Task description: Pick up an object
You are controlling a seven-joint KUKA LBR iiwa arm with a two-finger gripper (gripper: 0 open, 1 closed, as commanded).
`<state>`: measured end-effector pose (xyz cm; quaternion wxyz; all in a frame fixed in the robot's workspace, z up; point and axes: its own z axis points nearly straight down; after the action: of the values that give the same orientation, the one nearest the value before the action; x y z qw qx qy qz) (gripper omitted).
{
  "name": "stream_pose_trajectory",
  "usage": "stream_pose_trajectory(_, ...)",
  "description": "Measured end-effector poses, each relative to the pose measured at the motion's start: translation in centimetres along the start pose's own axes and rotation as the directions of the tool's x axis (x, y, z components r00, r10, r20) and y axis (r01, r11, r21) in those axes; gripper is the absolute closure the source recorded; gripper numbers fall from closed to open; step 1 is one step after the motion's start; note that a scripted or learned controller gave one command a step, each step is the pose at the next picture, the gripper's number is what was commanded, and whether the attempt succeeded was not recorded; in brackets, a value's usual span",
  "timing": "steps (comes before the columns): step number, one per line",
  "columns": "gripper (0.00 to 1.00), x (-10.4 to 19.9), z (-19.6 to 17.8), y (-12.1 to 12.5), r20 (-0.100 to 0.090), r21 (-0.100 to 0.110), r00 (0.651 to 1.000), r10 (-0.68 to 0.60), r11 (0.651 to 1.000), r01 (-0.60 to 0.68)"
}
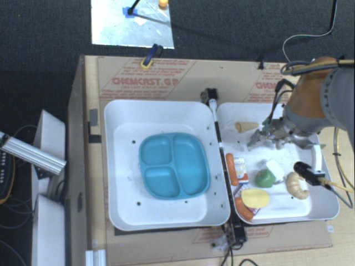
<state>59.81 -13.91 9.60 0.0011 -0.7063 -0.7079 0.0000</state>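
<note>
My gripper (265, 137) hangs low over the back half of the right bin (327, 206), and the grey arm with its orange band comes in from the right. Just left of the gripper and slightly farther back lies a small tan piece (244, 127). In front of the gripper are a white block (274, 166) and a green round thing (265, 177). A tan croissant-shaped piece (298, 186) lies to their right. I see nothing held in the gripper.
Along the right bin's left wall lie an orange carrot (230, 168), a small white-and-red pack (239, 167), a yellow piece (255, 198) and another orange piece (242, 208). The left bin (119, 148) holds a blue divided plate (173, 165).
</note>
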Motion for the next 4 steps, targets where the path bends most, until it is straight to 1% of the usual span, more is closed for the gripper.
stream_pose_trajectory(1,0.0,-6.9,-8.9,5.6,0.005,-0.009,1.0,0.001,1.0,-0.001)
stream_pose_trajectory(2,0.0,-1.4,-3.7,-6.7,0.001,-0.001,1.0,0.001,1.0,-0.001)
stream_pose_trajectory(3,0.0,2.1,0.8,-8.5,0.008,-0.013,1.0,0.003,1.0,-0.003)
stream_pose_trajectory(4,0.0,-1.6,-11.1,-4.4,0.004,-0.007,1.0,-0.001,1.0,0.001)
